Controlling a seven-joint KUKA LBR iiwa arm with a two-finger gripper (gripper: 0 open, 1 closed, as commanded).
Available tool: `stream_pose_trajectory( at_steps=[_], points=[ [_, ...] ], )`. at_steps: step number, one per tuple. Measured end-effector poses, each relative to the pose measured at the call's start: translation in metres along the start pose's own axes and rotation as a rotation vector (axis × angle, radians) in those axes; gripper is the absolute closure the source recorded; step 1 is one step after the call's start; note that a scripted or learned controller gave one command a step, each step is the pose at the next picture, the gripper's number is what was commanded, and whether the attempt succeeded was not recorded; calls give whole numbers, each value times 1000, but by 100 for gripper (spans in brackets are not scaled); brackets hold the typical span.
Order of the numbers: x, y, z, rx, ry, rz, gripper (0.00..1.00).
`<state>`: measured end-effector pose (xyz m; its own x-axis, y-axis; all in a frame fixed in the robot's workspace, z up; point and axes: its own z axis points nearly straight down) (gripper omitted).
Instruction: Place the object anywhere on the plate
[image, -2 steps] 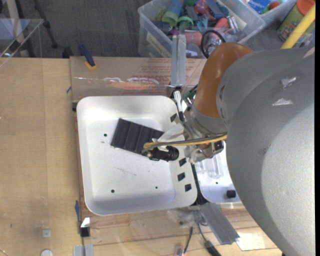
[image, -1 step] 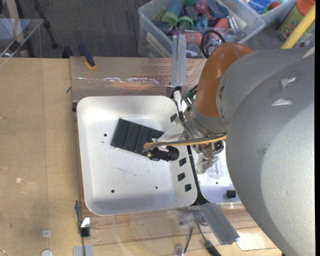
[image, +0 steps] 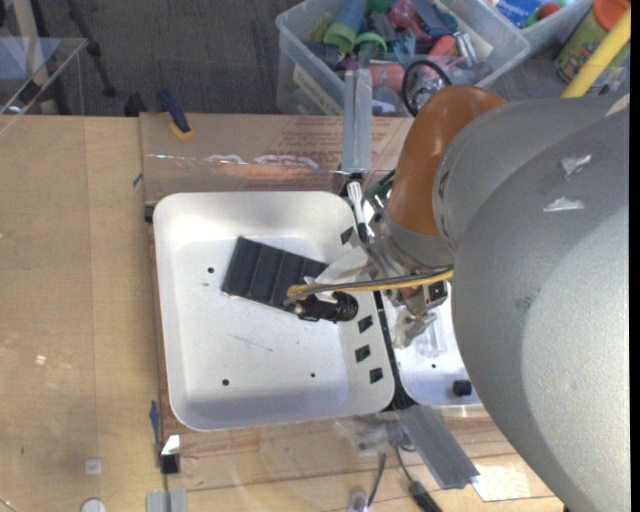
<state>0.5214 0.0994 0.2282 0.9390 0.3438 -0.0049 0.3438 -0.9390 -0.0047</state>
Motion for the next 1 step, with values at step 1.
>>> stream_pose_trajectory(
  at_steps=[1],
  points=[
    [20,39,44,-1,-2,-231,0]
  ],
)
